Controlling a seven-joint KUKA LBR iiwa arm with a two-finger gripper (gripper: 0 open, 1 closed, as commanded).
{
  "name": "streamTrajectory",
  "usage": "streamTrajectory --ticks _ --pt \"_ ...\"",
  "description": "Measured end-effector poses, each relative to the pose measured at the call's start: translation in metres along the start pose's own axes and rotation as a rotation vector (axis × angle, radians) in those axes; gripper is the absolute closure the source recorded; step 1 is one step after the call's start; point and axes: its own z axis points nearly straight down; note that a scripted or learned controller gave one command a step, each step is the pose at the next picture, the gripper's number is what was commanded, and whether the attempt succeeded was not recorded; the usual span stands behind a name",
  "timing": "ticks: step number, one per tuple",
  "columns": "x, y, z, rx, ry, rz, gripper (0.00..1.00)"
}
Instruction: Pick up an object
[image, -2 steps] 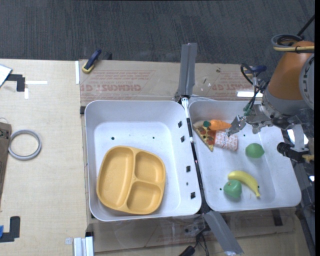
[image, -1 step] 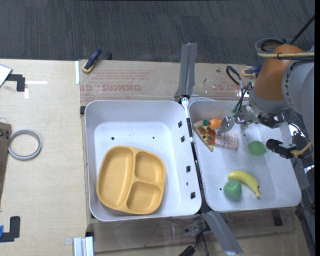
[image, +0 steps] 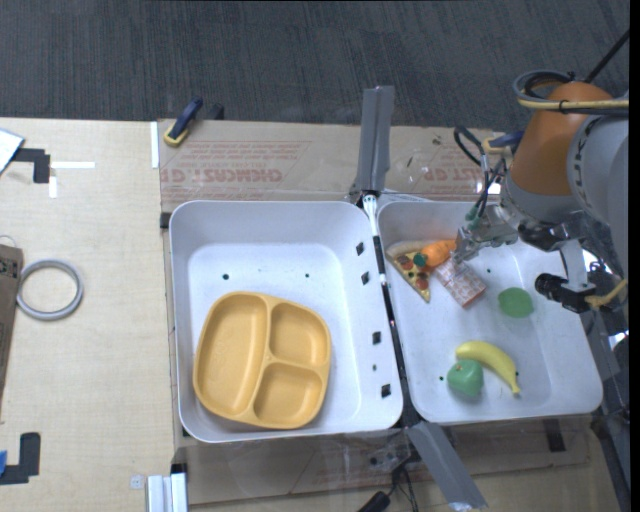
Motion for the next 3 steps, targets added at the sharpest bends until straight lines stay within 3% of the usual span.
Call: streamTrajectory --ticks 1,2,3 --pt "0.000 0.000 0.000 0.000 0.000 0.000 0.00" --pt "0.049 -0.037 0.016 0.012 0.005 -0.081 0.00" --pt "0.047 -0.037 0.006 0.011 0.003 -0.077 1.00"
